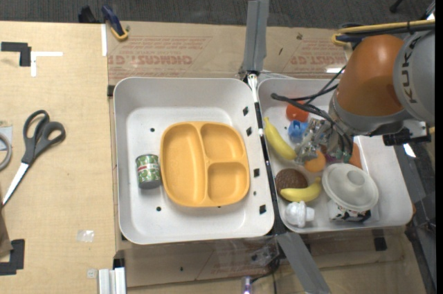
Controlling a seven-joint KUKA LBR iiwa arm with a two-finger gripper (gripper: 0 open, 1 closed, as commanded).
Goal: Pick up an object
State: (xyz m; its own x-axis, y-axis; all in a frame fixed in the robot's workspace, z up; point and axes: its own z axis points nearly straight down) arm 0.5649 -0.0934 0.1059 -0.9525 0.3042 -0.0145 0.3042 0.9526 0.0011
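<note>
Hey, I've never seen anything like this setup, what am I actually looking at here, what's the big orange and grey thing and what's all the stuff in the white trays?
This is one camera fixed above a workbench, looking down at a slant. The big grey and orange shape on the right is a robot arm; its job is to pick up an object. At its end is a two-finger gripper, lowered into the right bin among the clutter. I cannot tell whether it is gripping anything.

That right bin holds a banana, a second, smaller banana, a brown ball, a white lidded bowl and some small toys.

The left bin holds a yellow divided plate and, just to the camera's left of it, a small green can.

Scissors lie on the wooden bench outside the bins.
</note>
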